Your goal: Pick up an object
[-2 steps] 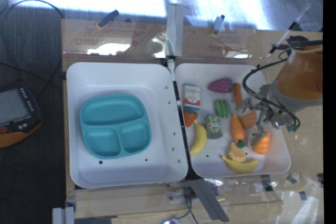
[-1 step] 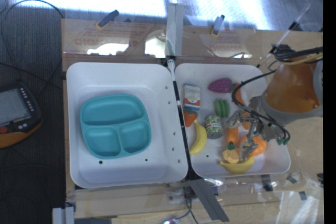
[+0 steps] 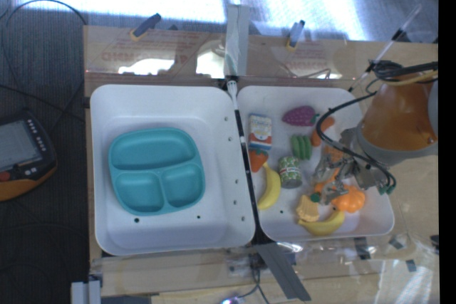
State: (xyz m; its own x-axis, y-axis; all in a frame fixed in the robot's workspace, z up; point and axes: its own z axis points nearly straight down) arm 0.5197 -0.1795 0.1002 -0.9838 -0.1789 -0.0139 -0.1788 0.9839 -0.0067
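Observation:
The right bin (image 3: 381,221) holds several toy foods: a small carton (image 3: 260,130), purple grapes (image 3: 299,115), a green pod (image 3: 302,147), a green can (image 3: 289,171), a banana (image 3: 269,187), a second banana (image 3: 322,224), a yellow wedge (image 3: 308,208) and an orange fruit (image 3: 348,201). My gripper (image 3: 330,176) is low in this bin's right half, above the yellow wedge and just left of the orange fruit. The arm's orange band (image 3: 399,114) rises behind it. Small orange pieces lie under the gripper, partly hidden by it.
The left bin (image 3: 107,224) holds a teal divided plate (image 3: 155,169). A ridge (image 3: 242,153) separates the two bins. Black cables (image 3: 342,110) loop over the right bin's back corner. A handheld controller (image 3: 21,149) lies off the bench at far left.

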